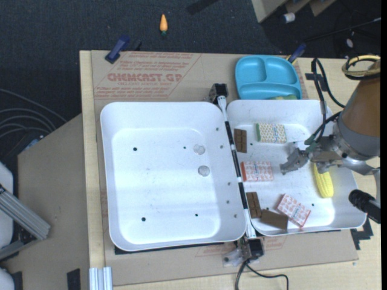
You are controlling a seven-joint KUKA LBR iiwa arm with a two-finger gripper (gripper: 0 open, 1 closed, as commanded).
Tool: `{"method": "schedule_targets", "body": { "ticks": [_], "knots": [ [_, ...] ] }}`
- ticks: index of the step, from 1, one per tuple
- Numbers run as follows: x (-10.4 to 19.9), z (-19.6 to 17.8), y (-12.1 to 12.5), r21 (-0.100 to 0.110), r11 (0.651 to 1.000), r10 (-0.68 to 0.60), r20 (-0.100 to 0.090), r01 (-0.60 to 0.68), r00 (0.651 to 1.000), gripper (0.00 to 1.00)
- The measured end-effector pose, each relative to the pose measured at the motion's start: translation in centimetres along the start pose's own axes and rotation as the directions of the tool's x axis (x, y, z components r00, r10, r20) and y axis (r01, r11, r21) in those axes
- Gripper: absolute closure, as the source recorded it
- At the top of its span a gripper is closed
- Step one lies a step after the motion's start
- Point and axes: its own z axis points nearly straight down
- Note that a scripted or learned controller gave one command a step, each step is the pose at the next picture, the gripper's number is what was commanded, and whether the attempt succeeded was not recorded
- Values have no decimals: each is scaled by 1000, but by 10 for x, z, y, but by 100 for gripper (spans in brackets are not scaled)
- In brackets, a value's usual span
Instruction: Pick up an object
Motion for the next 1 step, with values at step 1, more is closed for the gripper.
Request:
{"method": "schedule_targets", "body": {
  "ticks": [1],
  "knots": [
    [-68, 67, 35, -2, 1000, 1, 2, -1, 1000, 0]
  ]
}}
